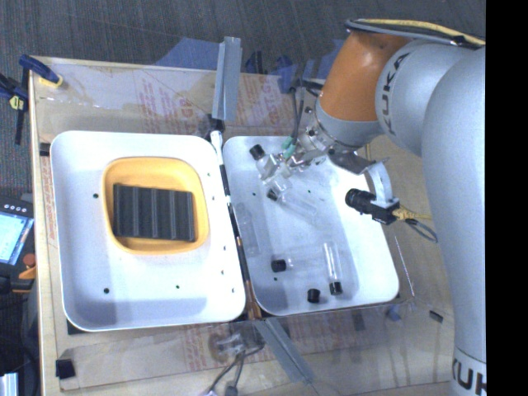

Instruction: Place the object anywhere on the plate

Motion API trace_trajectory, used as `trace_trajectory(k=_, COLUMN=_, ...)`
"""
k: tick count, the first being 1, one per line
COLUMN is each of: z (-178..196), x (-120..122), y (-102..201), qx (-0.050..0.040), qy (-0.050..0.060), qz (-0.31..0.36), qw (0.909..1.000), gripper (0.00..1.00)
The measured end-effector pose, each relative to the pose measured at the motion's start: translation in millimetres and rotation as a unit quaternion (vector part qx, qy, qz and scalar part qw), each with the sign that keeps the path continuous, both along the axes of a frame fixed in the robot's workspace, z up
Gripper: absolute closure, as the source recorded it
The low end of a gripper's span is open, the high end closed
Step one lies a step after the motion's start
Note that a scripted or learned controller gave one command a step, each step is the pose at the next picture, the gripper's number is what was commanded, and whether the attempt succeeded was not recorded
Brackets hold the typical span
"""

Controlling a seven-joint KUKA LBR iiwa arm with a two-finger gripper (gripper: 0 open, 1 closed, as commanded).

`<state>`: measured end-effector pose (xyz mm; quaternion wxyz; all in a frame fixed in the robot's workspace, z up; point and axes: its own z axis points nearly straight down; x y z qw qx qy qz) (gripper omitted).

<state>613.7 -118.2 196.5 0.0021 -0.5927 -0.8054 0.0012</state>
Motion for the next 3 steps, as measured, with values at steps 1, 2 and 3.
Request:
trace_trajectory(k=1, z=-4.1, x=33.0, y=53.6, qx=-0.0004, qy=-0.003, qz=0.146, qw=0.9893, gripper=1.0)
trace_trajectory(k=2, z=-5.0, x=7.5, y=89.1, qx=0.0007, qy=-0.001, qz=0.252, qw=0.9677, gripper=1.0)
trace_trajectory(k=3, z=-4.9, x=7.6, y=88.6, qx=0.0005, qy=-0.001, qz=0.252, qw=0.9678, gripper=0.0)
